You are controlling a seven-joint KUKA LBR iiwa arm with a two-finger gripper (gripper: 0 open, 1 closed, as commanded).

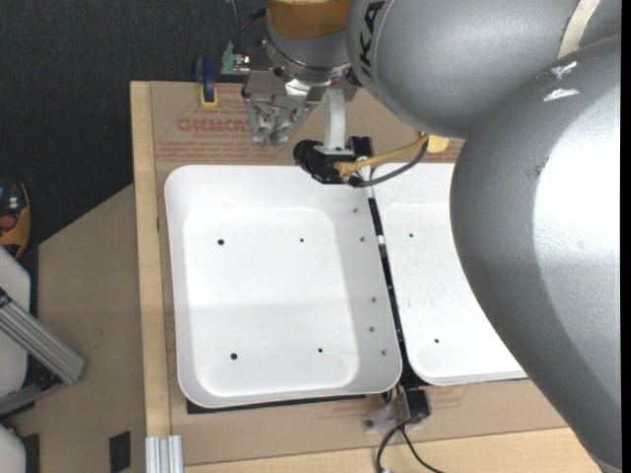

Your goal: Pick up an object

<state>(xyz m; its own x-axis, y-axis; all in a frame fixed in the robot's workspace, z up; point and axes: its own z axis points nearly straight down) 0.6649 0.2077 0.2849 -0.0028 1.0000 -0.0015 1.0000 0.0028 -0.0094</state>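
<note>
Arm (473, 57): I see my big grey arm come in from the right. It covers a lot of the right bin.
Table (153, 264): It is brown. It holds two white bins side by side.
Left bin (187, 264): It sits below the hand, nearer to me. I see a white floor with a few small dark dots and no toy or thing lying in it.
Right bin (434, 264): It sits below the hand and to its right. The part I can see looks bare too. The rest is behind the arm.
Hand (268, 126): It hangs up past the far edge of the left bin, over the brown table. I see nothing between its fingers. I cannot tell if they are spread or pressed together.
Thing to pick: I cannot find one to grab.
How far along: I think the pick is not done yet. Finding and grabbing a thing is left to do.
</note>
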